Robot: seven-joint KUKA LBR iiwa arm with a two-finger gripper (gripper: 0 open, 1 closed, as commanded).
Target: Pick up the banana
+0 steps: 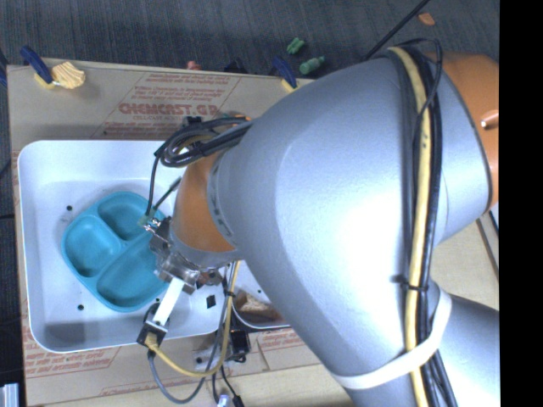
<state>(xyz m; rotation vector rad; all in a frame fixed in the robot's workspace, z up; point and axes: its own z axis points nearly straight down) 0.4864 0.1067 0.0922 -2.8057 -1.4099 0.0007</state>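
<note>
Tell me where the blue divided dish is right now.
In the camera view the blue divided dish lies in the white bin on the left, its right edge beside the arm's orange band.

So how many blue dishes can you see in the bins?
1: a blue divided dish in the left bin. The arm covers the right side, so others may be hidden.

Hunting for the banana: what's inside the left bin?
A blue divided dish lies in the left bin, toward its left side. The arm covers the bin's right part, so whatever lies there is hidden.
</note>
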